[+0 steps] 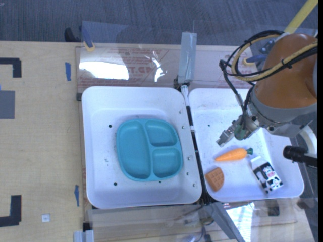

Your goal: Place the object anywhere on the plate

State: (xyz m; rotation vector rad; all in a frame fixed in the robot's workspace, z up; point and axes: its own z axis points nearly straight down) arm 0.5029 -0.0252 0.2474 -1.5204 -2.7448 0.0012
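The gripper (225,137) hangs in the right bin (212,105), just above the carrot (232,155); whether it is released or clenched cannot be told, and nothing is seen in its grasp. The plate (149,148) lies in the left bin (96,135). To pick well, the arm should probably descend over the carrot's middle, across its length, away from the waffle (215,178) and the carton (266,175).

Plate (149,149): smooth teal plastic, slight sheen, 3 compartments; both bins (96,135) smooth white plastic, the right one (212,115) scuffed with dark specks. Carrot (232,155) looks like matt orange plastic, waffle (215,178) brown with a rough gridded face. Bench top (35,135) matt pale wood; arm's orange band (290,72) glossy.
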